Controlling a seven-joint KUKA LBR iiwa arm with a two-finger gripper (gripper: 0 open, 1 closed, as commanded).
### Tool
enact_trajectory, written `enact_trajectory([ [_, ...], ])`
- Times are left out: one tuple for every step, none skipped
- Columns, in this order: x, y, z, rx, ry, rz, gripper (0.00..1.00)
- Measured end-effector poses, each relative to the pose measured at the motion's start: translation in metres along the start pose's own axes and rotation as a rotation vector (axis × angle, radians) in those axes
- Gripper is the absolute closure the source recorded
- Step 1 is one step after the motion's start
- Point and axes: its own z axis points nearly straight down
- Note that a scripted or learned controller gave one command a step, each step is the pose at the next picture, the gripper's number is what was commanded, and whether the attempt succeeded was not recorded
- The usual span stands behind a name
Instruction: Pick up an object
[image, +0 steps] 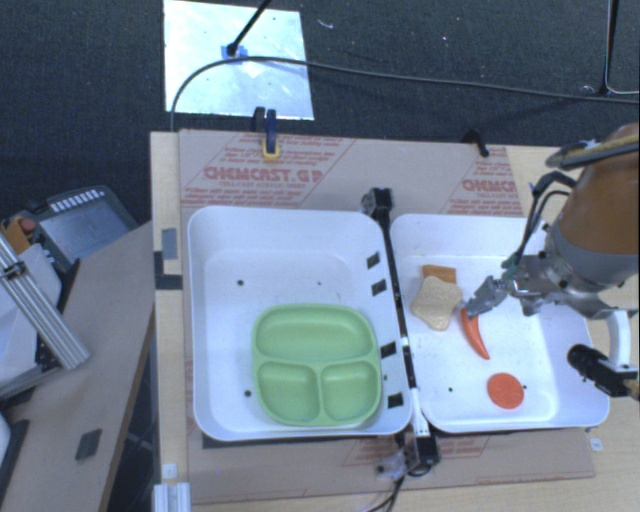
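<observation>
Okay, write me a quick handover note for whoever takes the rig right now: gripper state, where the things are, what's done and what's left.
Gripper: low over the right bin, at the top end of the orange carrot; whether the jaws are open or shut is unclear.
Right bin: carrot, tan bread slice with a small orange block behind it, and a red disc at the front.
Left bin: green divided plate.
Done: nothing lifted yet.
Left: grasp one object, probably the carrot, and raise it.

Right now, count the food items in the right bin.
3. A bread slice lies near the bin's middle, over an orange piece; a carrot lies just right of it, by the gripper; a red disc lies nearer the front.
</observation>
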Motion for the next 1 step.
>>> enact_trajectory([
  [0.0001, 0.0025, -0.0054, -0.012, -0.002, -0.002, 0.00],
])
